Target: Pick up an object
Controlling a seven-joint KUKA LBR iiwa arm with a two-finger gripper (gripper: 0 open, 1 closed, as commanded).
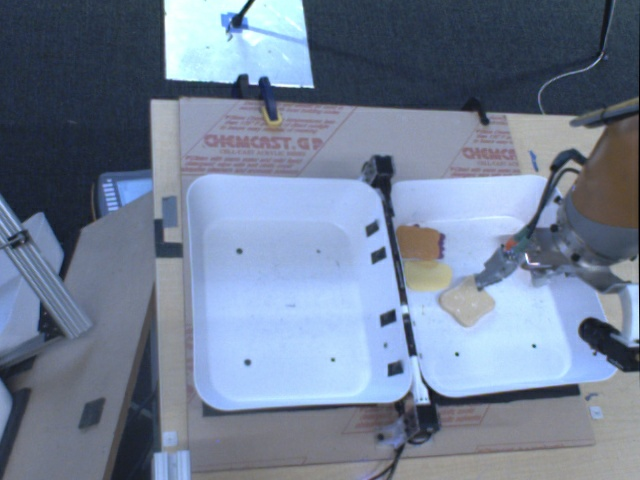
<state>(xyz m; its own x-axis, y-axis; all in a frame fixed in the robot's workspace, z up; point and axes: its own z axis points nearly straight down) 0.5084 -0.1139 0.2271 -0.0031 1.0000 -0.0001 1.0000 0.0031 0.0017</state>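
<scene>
In the right bin (pixel 540 373) lie three small objects near its left wall: an orange-brown block (pixel 420 241) with a purple edge, a pale yellow flat piece (pixel 428 276) just below it, and a tan bread-like piece (pixel 467 305) to the lower right. My gripper (pixel 492 273) reaches in from the right, its tip low and just above the upper right corner of the tan piece. No object shows between its fingers.
The left bin (pixel 200 298) sits beside the right one, with black clips (pixel 380 258) along the shared wall. The grey arm with its orange band (pixel 612 183) covers the right bin's right side. A cable (pixel 575 68) loops at the back right.
</scene>
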